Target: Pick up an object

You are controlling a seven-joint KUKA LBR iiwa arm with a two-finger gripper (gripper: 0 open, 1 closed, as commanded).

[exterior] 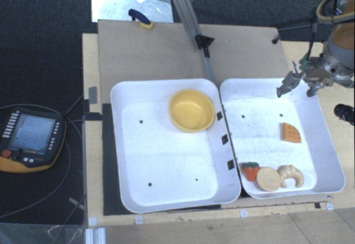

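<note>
Clearly the gripper (299, 87) hangs with fingers spread, holding nothing, above the right bin (324, 126).

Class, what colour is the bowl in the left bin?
Yellow: the bowl shows best in the camera view.

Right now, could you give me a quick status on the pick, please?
Hand open, holding nothing, above right bin's far edge. Nearest: orange waffle-textured wedge. Nothing between.

Bare floor beside waffle (290, 133) — open
</note>
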